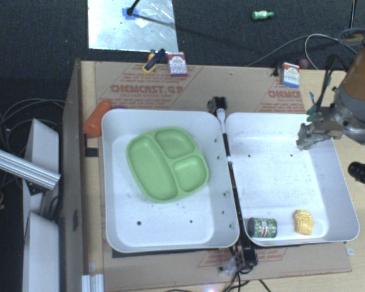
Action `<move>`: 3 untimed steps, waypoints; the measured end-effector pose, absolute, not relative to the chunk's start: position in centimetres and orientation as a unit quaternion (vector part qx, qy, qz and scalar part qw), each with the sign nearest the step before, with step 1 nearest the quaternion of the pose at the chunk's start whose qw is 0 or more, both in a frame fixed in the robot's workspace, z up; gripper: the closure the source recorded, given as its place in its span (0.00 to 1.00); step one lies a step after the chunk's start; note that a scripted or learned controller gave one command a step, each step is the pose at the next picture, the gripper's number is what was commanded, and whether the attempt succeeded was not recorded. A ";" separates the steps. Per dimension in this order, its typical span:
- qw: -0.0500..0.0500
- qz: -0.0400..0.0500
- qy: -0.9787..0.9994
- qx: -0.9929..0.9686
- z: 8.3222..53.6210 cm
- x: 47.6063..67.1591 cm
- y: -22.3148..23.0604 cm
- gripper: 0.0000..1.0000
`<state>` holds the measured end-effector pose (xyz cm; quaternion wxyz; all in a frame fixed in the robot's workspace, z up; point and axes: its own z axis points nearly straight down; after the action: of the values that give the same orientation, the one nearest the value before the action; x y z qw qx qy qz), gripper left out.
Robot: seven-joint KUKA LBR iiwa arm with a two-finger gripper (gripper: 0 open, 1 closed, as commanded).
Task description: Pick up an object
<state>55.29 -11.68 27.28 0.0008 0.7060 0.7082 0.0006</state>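
Overhead, we look down on a brown cardboard-topped bench [146,87] w/ red print, set on dark carpet. Two shallow white bins sit side by side on it. The left bin [118,224] holds a green divided plate [167,164] lying flat near its middle. The right bin [280,169] holds two things at its near edge: a small green-labelled can [262,227] on its side in the near-left corner, and just right of it a yellow toy [303,221], the two apart. On the bench's far edge we see two small red-and-white boxes [177,64], an orange object [97,117] by the left bin's far-left corner, and a shiny sheet [109,17] on the floor beyond. The arm [359,90] reaches in from the right, wrist angled down-left; its gripper [306,135] hangs over the right bin's far-right part, well apart from can and toy. We cannot tell how its claw is set; nothing shows in it.
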 end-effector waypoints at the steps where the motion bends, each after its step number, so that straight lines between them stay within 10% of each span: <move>1: 0.000 0.000 0.707 0.707 20.0 56.1 -13.6 0.00; 3: 0.000 0.000 0.709 0.706 8.4 62.1 -9.4 0.00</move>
<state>62.15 -9.40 8.41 0.0003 0.7056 0.7086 0.0003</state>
